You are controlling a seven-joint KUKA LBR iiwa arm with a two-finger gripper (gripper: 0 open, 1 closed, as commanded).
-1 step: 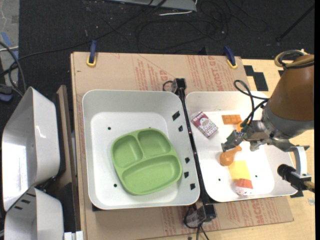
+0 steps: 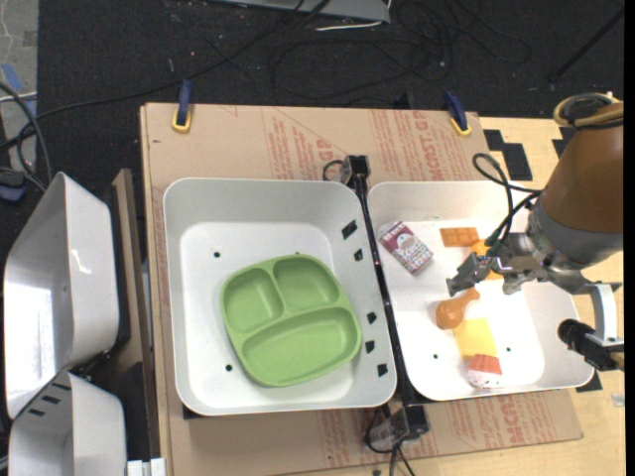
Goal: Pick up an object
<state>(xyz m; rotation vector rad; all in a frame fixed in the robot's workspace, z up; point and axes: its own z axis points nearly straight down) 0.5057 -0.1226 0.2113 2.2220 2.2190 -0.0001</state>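
The gripper [image 2: 474, 274] hangs over the right bin [image 2: 526, 365], its fingers apart just above an orange pear-shaped toy [image 2: 451, 311] near the bin's middle. A green divided plate [image 2: 289, 317] takes up the left bin's [image 2: 189, 266] floor.

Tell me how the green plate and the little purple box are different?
The green plate is big, flat and split into three sections; the purple box is small and blocky. The plate lies alone in the left bin; the box shares the right bin with other items. Both lie untouched by the end effector.
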